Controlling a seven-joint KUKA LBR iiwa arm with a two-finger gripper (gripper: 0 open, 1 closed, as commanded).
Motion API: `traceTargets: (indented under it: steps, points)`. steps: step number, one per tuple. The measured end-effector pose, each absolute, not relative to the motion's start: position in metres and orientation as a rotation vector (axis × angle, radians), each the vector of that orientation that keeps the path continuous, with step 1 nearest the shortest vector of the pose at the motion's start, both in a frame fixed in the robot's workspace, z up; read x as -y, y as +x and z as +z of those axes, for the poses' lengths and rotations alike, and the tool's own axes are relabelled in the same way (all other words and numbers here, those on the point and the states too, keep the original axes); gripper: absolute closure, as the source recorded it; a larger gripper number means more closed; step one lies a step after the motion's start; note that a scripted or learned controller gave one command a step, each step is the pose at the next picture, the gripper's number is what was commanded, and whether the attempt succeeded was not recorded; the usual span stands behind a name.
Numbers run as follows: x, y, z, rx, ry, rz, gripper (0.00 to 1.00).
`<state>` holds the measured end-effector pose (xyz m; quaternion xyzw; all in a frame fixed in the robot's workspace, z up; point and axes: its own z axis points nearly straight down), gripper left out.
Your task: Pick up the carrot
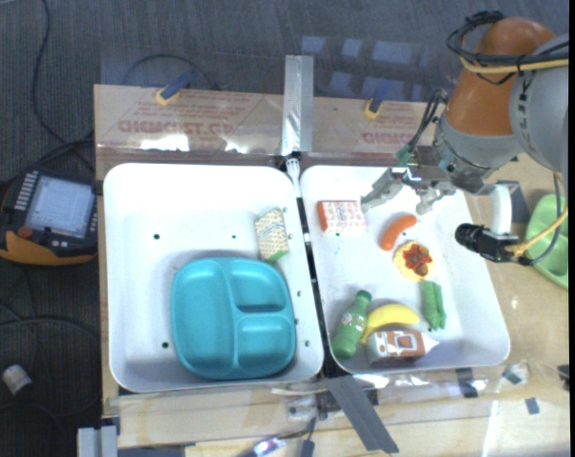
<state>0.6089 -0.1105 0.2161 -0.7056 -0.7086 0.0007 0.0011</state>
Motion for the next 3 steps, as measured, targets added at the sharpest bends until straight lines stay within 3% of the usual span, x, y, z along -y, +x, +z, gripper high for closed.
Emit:
traceTargets:
  steps: [1, 2, 3]
  points:
    - [0.159, 0.531, 0.151, 1.985, -2.431, 0.007, 0.0]
    - [0.199, 0.564, 0.09, 1.963, -2.452, -0.018, 0.0]
    - [0.199, 0.54, 0.103, 2.1, -2.334, 0.006, 0.0]
